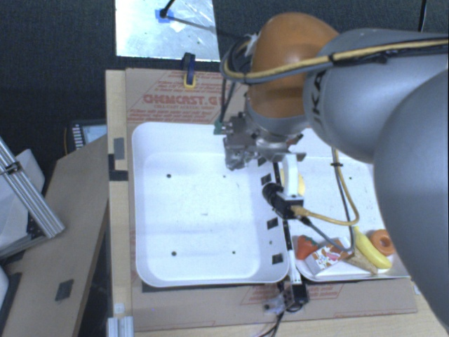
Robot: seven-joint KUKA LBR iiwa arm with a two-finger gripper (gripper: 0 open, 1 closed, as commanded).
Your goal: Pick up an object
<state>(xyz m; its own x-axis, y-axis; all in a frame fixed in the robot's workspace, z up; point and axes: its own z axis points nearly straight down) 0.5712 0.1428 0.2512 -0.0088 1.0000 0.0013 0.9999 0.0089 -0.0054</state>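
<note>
**Arm over the divide between two bins**

Dark fabric backs the scene, with a shiny foil-like sheet [165,17] pinned up at the top. Below it a cardboard-covered worktop [175,97] carries two shallow white bins side by side. Left bin [193,209] shows bare white floor with a few small dark dots. Right bin [319,181] is largely covered by the grey arm [379,97], which comes in from the right, its orange band [287,62] bulging above the wrist.

The hand [238,153] hangs over the far inner corner of the left bin, near the wall shared by both bins. Whether its fingers are apart or together cannot be told from this angle, and nothing can be seen held in it.

Objects lie in the near part of the right bin, well apart from the hand: a yellow banana [372,250], an orange round item [382,242] just beside it, a red-and-white packet [323,256] and a red piece [305,246] touching the packet. A yellow cable [337,220] loops down from the arm above them.
</note>
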